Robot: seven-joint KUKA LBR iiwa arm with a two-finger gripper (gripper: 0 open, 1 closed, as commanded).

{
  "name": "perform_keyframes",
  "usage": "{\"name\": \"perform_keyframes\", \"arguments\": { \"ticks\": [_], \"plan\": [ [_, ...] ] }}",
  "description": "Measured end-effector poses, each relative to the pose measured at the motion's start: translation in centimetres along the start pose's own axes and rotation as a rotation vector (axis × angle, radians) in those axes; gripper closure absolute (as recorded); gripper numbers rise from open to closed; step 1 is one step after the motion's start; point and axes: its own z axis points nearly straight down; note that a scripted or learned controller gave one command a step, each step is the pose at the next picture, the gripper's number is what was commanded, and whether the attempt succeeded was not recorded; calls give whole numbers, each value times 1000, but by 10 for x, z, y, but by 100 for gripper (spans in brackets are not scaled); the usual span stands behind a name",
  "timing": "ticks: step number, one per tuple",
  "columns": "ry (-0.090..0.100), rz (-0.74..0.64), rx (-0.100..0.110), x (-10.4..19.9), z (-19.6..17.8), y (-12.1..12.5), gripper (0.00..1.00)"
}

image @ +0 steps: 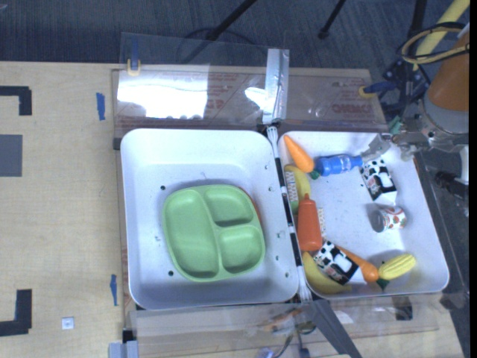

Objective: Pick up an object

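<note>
The right bin [428, 222] holds several toy items. A carrot [298, 154] and a blue bottle [337, 164] lie near its back edge. A cow-patterned carton [378, 179] sits right of the bottle, with a small round cup [391, 218] in front of it. An orange-red bottle [308, 224] lies along the left wall. At the front are a second cow-patterned carton [335, 262], another carrot [359, 264], a banana [319, 279] and a yellow corn piece [399, 265]. My gripper [385, 145] hangs over the bin's back right corner, just above the first carton.
The left bin [141, 162] holds a green divided plate [215, 232]. A clear panel [194, 88] stands behind the bins. The arm's orange band [451, 88] and cables are at the right edge. A yellow-green item [292, 181] lies against the divider.
</note>
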Motion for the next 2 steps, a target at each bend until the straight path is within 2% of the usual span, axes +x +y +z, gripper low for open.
{"name": "perform_keyframes", "arguments": {
  "ticks": [2],
  "plan": [
    [1,15,-1,0,0,0,0]
  ]
}}
